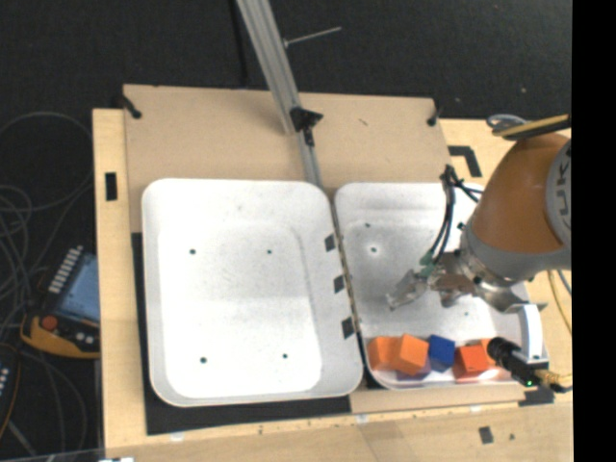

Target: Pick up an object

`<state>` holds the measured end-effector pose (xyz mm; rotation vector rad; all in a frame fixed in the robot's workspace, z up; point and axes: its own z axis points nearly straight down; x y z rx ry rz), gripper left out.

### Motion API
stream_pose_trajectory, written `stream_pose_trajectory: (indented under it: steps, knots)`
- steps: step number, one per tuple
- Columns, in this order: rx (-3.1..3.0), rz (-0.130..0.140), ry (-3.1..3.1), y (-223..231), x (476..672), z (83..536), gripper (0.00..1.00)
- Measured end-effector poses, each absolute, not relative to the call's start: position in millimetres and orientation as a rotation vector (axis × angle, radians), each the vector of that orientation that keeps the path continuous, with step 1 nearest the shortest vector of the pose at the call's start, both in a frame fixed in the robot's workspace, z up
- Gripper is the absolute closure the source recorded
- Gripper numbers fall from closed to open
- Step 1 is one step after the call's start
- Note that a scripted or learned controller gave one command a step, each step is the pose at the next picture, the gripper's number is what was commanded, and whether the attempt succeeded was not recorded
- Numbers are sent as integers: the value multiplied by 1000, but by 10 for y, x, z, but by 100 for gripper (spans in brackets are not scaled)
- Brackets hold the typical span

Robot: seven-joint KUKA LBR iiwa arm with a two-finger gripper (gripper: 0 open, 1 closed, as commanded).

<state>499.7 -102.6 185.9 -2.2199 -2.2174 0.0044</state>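
Note:
The right bin holds several blocks along its near edge: an orange block, a blue block and a smaller orange-red block. A purple piece peeks out under the first orange block. My gripper hangs over the middle of the right bin, just behind the blocks, with its grey fingers pointing left. Nothing shows between them. The arm's orange band and grey wrist cover the bin's right side.
The left bin lies beside the right one, with black clips along the shared edge. A metal pole slants up from behind the bins. A handheld pendant and cables lie left of the bench.

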Motion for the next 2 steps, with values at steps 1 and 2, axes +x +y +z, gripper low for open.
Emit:
stream_pose_trajectory:
  steps: [1,2]
  knots:
    - [-2226,2,-2219,-1183,5063,1774,0]
    - [-2228,2,-2213,-1133,5060,1648,0]
